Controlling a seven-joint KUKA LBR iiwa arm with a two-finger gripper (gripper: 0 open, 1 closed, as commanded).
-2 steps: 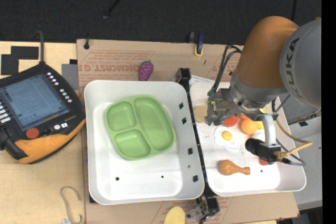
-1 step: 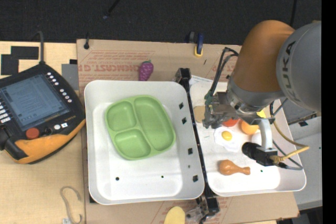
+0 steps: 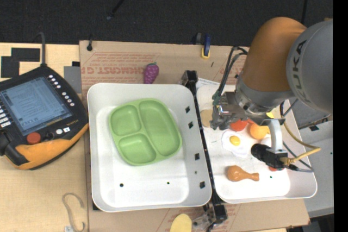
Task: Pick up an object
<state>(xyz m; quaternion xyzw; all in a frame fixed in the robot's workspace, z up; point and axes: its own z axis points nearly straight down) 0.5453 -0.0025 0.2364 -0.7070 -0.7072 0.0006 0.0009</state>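
The right bin (image 3: pixel 302 191) holds a toy fried egg (image 3: pixel 234 142), a brown toy drumstick (image 3: pixel 242 173), an orange piece (image 3: pixel 258 130) and a red piece (image 3: pixel 238 126). My gripper (image 3: pixel 219 118) hangs low over the bin's upper left part, just left of the red piece and above the egg. No toy shows in its grasp. The arm's bulk hides the bin's far right part.
In the left bin (image 3: pixel 141 185) lies a green divided plate (image 3: pixel 144 131). A purple grape toy (image 3: pixel 151 72) sits on the cardboard behind the bins, and a yellow object (image 3: pixel 181 221) lies in front of them. A teach pendant (image 3: pixel 38 114) rests at the far left.
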